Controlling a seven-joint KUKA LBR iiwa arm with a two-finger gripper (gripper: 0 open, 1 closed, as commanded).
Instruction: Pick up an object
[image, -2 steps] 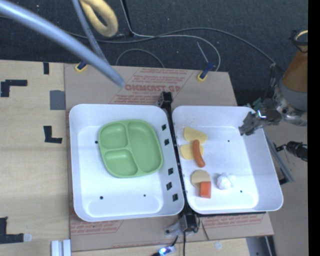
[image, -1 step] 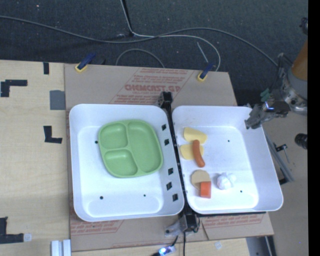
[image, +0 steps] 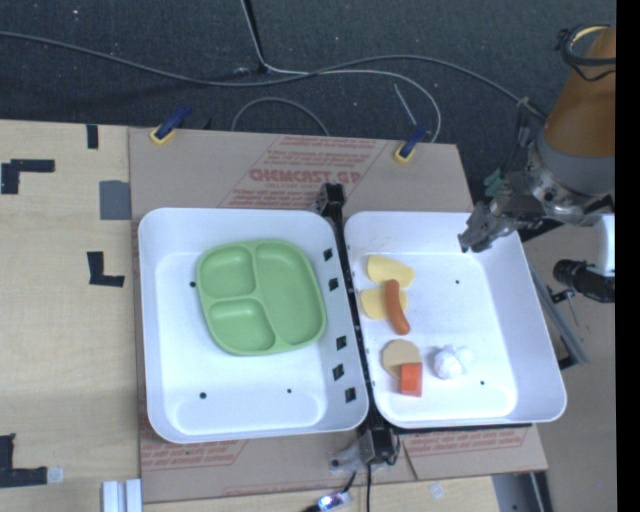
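The right bin (image: 520, 300) holds a small group of food pieces. A yellow piece (image: 388, 270) lies at the top, and an orange-red sausage (image: 397, 306) rests across another yellow piece (image: 372, 303). Lower down, a tan round piece (image: 400, 353) touches an orange-red block (image: 411, 379), and a white lumpy piece (image: 447, 362) sits just to their right. My gripper (image: 476, 233) hangs over the bin's upper right part, above and to the right of the food, with nothing seen between its fingers.
A green divided plate (image: 262, 296) lies in the left bin (image: 170, 330). Black clips (image: 340, 345) line the seam between the bins. Cables (image: 300, 70) run over the dark floor behind the bench. The arm (image: 580, 130) comes in from the upper right.
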